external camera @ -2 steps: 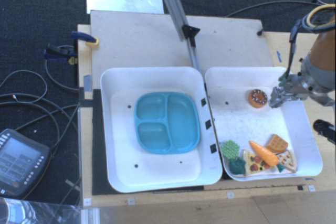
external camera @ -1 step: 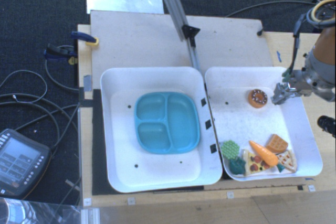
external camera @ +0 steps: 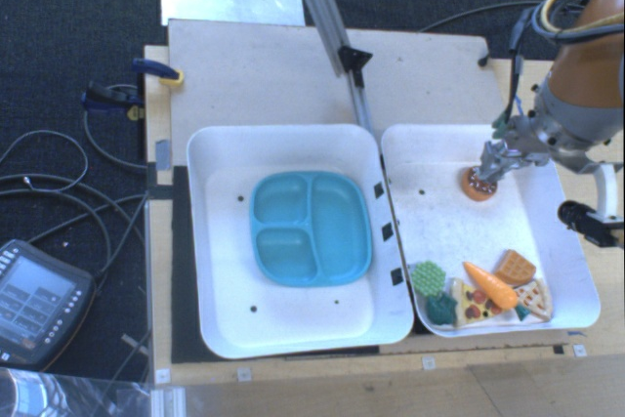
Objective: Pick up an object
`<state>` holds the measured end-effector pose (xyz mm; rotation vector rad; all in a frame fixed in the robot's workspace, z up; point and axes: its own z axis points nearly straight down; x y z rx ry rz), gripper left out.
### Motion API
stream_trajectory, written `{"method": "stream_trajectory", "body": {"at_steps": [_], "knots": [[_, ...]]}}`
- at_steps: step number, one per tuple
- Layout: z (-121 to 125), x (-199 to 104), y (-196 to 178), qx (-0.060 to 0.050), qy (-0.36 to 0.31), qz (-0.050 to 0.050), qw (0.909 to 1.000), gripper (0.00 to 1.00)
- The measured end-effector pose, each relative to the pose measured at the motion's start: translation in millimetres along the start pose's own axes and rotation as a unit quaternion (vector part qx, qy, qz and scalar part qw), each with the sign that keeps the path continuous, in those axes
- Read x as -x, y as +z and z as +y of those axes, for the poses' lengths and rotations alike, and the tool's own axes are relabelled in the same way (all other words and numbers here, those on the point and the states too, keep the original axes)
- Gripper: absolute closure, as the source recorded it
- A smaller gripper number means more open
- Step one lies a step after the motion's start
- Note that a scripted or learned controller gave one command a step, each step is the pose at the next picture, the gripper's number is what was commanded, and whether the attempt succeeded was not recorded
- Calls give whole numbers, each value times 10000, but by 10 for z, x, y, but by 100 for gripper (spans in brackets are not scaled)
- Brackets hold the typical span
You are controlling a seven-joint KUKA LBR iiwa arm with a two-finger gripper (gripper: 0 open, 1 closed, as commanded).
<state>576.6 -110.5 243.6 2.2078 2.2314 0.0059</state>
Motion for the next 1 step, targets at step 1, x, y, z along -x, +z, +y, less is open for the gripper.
{"method": "stream_trajectory", "body": {"at_steps": [1], "knots": [[222,-525,87,-5,-2,4,10000,100]]}}
